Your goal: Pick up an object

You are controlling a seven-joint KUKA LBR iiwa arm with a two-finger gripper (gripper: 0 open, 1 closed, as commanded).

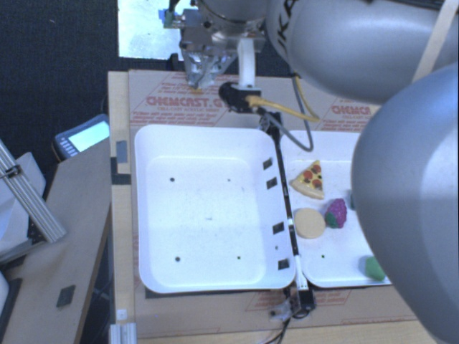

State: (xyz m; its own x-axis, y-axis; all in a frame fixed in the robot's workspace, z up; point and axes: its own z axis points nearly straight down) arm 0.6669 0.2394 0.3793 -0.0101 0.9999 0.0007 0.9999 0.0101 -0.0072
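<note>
Gripper [204, 69] sits at upper centre of frame, above the left bin's [154, 213] far rim, over the printed board. Fingers look drawn close together with nothing between them. Pizza slice [309, 180] lies in the right bin [337, 274], tip pointing up-right, long axis slanted. Below it: round cookie [310, 223], purple grapes [336, 213], green piece [374, 267].
</note>
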